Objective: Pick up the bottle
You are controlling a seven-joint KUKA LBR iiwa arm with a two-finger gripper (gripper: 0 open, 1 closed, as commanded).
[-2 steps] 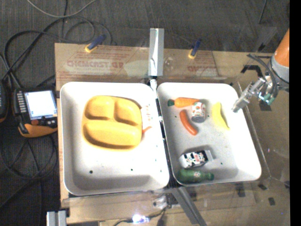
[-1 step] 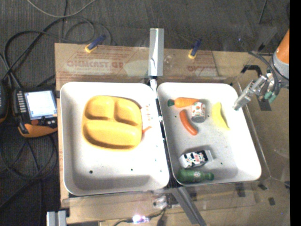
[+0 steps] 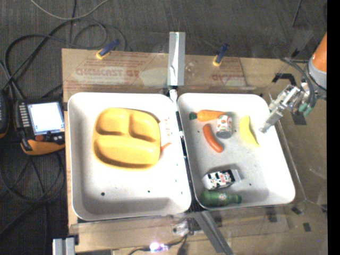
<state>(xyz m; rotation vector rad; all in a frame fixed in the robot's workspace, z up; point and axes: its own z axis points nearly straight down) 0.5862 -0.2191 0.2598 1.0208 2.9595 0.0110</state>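
The green bottle [image 3: 221, 198] lies on its side against the front wall of the right bin [image 3: 276, 193], its neck pointing right. My gripper [image 3: 268, 117] hangs over the right bin's far right edge, beside the yellow banana [image 3: 248, 130] and well away from the bottle. It is open, with nothing between its fingers.
The right bin also holds a carrot [image 3: 209, 115], a small can [image 3: 224, 125], an orange-red sausage [image 3: 213, 138] and a black-and-white pack [image 3: 220, 178] just behind the bottle. A yellow divided tray [image 3: 127, 137] lies in the left bin [image 3: 85, 190].
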